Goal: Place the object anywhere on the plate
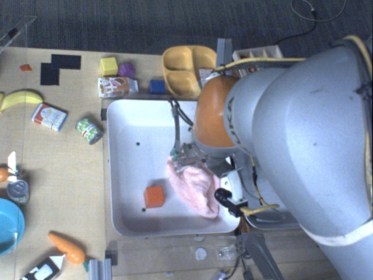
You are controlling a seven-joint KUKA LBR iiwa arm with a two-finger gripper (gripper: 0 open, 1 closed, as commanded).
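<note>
The white bin [125, 156] holds an orange block [154, 196] near its front wall and, just right of it, a crumpled pink cloth [195, 188], soft and folded, lying on the bin floor. The gripper [182, 155] sits at the cloth's upper edge under the grey arm [303, 150] with its orange band [213, 118]; how it stands cannot be told. On the bench to the left lie a blue plate [9, 226] at the edge, a banana [20, 100], a can [89, 130] and a carrot [67, 248], well apart from the cloth.
</note>
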